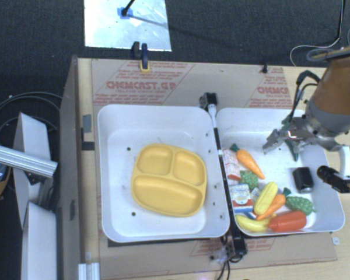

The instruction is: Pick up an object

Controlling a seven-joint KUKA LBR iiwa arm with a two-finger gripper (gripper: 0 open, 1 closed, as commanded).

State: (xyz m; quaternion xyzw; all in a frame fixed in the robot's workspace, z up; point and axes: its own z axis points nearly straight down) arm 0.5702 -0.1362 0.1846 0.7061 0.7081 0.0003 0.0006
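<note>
From my remote seat I see the arm [338, 92] reaching in from the right, its orange band high over the right bin [254, 124]. The gripper [284, 143] hangs above the bare upper part of that bin, its two grey fingers [272, 142] spread apart with nothing between them, so I log the jaws as released. The toy food sits in a heap in the lower left of the right bin, apart from the gripper. An orange carrot [248, 161] lies tilted at the top of the heap, beside a small red-and-white packet [231, 169] against the divider. Below them I note a corn cob [265, 197], a second, smaller carrot [273, 206] touching it, a banana [249, 224] along the bin's lower edge, a red pepper [288, 220] just beside the banana, and a green leafy piece [299, 203] above the pepper. A black block [303, 179] lies alone near the right wall of the bin, below the gripper. The left bin [114, 156] holds a yellow divided plate [168, 179] lying flat near its middle. Both bins rest on a brown printed board [175, 77].
</note>
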